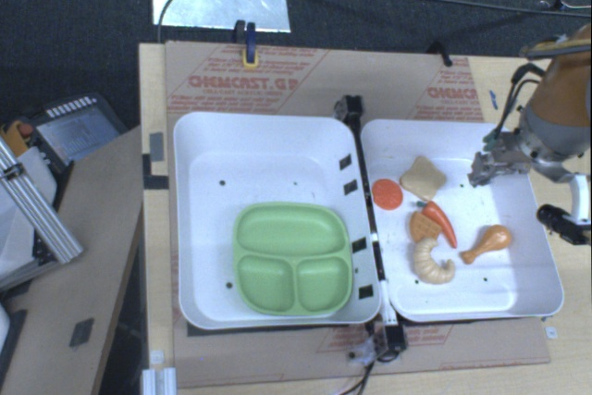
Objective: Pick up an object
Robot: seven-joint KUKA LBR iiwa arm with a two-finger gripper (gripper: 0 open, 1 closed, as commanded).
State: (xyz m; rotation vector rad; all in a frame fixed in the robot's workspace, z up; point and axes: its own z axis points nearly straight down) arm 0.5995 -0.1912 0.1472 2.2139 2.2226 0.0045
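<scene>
The right bin [518, 291] holds several toy foods. A tan bread slice [423, 177] lies by a red tomato slice [388, 193]. Below them sit an orange-red carrot [437, 221], a pale curled shrimp [431, 261] and a brown chicken drumstick [487, 242]. My gripper [484, 168] hangs over the bin's upper right part, to the right of the bread slice and above the drumstick. It is small and dark in the camera view, and I see nothing held in it.
The left bin [208, 153] holds a green three-compartment tray [291, 256]. A dark divider with clips [363, 199] runs between the bins. Cardboard [305, 79] lies under both bins. Cables cross the back, and equipment stands at the far left.
</scene>
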